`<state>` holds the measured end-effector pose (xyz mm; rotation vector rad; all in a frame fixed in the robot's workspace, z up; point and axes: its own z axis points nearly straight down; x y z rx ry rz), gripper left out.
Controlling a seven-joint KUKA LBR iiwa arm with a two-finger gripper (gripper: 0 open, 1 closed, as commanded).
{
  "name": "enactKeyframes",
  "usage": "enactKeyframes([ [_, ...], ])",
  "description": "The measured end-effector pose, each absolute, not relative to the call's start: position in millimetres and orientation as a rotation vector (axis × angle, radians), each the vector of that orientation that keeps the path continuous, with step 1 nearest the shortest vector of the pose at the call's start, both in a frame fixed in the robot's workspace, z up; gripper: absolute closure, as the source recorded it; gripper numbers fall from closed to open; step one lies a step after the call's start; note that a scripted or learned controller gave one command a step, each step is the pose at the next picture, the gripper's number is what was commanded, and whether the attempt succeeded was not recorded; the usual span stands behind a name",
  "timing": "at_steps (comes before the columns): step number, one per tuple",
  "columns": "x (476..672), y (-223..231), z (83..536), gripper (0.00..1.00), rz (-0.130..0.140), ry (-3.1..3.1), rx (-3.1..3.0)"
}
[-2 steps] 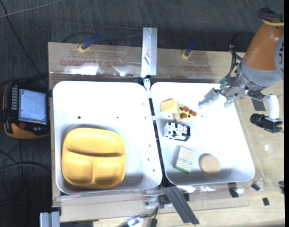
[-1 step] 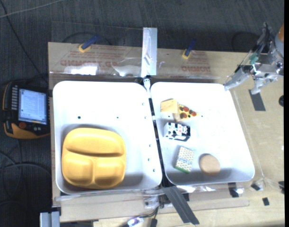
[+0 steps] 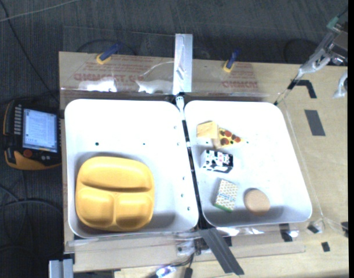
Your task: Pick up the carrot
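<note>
Carrot (image 3: 229, 137) is hard to confirm: probably the small orange-red piece in the far part of the right bin (image 3: 292, 155), touching a yellow block (image 3: 207, 130). Left bin (image 3: 124, 120) holds a yellow loaf (image 3: 114, 191).

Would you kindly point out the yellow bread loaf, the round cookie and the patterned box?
yellow bread loaf (image 3: 115, 191), camera view, top centre.
round cookie (image 3: 256, 200), camera view, flat face.
patterned box (image 3: 226, 194), camera view, top face.

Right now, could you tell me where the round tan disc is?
In the camera view, the round tan disc lies in the right bin, near its lower right corner, just right of the patterned box.
</note>
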<state>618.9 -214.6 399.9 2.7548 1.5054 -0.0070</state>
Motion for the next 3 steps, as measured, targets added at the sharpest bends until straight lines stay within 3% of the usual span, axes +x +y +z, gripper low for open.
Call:
enactKeyframes([
  [1, 625.0, -214, 433, 0.0, -0.007, 1.064, 2.954],
  [2, 650.7, -216, 433, 0.0, -0.007, 0.716, 3.057],
  [3, 660.7, -222, 433, 0.0, -0.006, 0.341, 3.122],
])
